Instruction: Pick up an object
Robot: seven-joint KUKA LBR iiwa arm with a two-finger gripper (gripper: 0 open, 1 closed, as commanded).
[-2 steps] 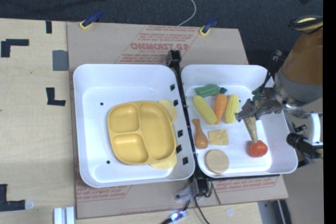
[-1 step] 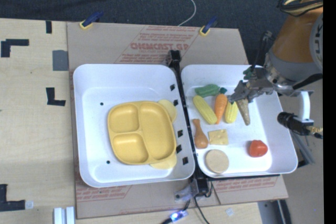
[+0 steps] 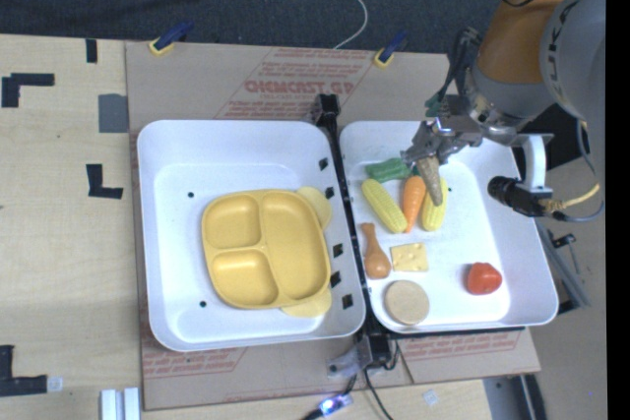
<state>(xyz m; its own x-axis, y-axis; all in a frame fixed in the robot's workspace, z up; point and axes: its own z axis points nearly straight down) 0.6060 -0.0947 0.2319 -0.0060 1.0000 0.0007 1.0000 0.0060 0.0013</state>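
The gripper [image 3: 430, 162] is seen low in the right bin [image 3: 522, 310], near its far edge, directly over the carrot [image 3: 413, 198] and the corn cobs [image 3: 384, 205]; whether the jaws are clenched or released cannot be told. A tomato [image 3: 482, 278] is placed near the bin's right edge, while a yellow divided tray [image 3: 264, 247] is held in the left bin [image 3: 167, 211].

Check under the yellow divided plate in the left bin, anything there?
A paler yellow piece pokes out from under the yellow divided plate at its upper right and bottom edge. The plate covers the rest, so what it is stays unclear.
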